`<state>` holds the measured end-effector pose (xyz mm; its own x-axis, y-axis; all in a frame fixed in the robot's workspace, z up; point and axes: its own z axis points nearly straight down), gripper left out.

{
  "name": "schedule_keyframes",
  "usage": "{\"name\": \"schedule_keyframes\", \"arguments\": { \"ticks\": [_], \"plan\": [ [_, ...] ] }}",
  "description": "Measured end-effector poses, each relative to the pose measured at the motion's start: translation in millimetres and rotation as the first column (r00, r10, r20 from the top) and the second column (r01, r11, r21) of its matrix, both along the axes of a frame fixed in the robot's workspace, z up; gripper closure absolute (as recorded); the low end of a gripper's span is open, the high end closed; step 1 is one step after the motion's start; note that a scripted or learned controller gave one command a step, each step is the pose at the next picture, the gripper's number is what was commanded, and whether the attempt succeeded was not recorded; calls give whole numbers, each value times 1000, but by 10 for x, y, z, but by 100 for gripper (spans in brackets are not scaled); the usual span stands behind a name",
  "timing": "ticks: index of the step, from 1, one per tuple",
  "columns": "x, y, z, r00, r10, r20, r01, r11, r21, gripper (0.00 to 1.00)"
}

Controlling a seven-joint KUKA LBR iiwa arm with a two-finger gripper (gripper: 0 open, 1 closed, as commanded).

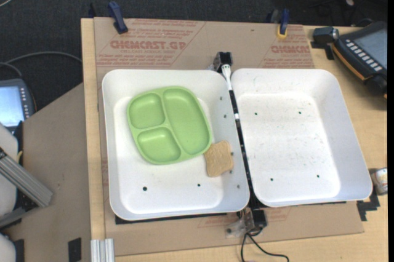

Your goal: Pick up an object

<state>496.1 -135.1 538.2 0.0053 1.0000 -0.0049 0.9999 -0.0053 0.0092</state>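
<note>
Green divided plate (168, 125) lies flat in the left bin (117, 150), toward its far side. Tan spongy block (218, 158) sits just beside the plate's near-right edge, touching or nearly touching it, close to the divider between the bins. Right bin (345, 131) sits beside the plate's bin on the tabletop (184, 39). My hand's state: cannot tell.

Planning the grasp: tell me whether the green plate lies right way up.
Right way up: the green plate shows its three hollow compartments facing upward, flat in the left bin.

The brown board (184, 39) under the bins bears red "CHEMCAST GP" lettering, printed twice.
</note>
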Motion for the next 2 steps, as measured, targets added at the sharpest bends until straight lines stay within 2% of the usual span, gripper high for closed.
{"name": "schedule_keyframes", "arguments": {
  "ticks": [1, 2],
  "plan": [
    [-184, 151, -1232, 1000, 5, -23, -4, 1000, 8, 100],
    [77, 175, 47, 1000, 7, 9, -7, 1000, 0, 100]
  ]
}}
